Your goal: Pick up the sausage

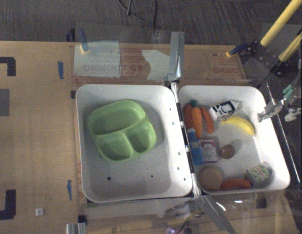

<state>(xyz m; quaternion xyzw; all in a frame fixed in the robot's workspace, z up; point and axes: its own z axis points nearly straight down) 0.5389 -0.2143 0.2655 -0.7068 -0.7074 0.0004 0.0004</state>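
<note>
While the smooth, reddish, rounded sausage lies along the near wall of the right-hand shallow white plastic bin, between a flat tan disc and a small green-patterned tub, the metallic gripper hangs over that bin's far right rim; its opening cannot be judged, perhaps for blur. A glossy green three-compartment plate fills the left bin.
</note>
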